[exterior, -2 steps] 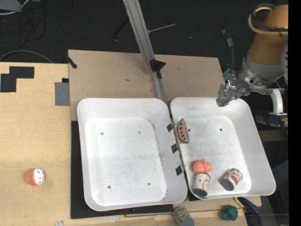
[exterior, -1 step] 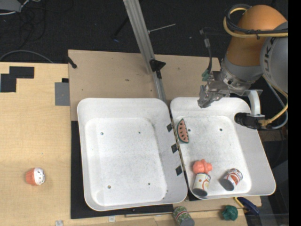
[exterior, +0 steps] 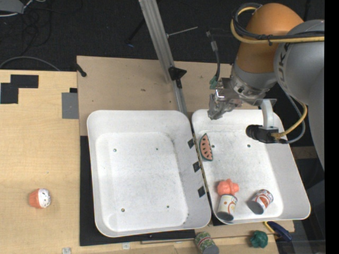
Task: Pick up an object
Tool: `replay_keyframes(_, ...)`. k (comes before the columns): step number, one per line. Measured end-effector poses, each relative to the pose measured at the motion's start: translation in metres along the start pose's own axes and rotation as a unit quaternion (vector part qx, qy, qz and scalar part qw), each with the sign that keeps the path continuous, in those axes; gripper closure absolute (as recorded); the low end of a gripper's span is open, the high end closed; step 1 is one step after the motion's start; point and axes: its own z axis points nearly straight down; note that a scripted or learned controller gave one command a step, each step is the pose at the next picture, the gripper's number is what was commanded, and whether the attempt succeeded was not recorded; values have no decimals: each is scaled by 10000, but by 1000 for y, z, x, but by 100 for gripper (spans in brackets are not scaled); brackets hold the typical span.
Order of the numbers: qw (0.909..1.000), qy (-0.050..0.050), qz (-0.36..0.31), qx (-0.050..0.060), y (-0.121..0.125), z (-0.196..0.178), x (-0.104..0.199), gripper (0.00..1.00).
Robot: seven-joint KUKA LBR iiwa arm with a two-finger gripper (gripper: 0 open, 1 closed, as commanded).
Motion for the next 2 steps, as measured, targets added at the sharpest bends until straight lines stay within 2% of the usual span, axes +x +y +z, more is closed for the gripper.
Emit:
replay_keyframes(1,10000,3,-6,14,1,14,50,100)
replay_keyframes(2,10000,5,-9,-6,5,9,112,100)
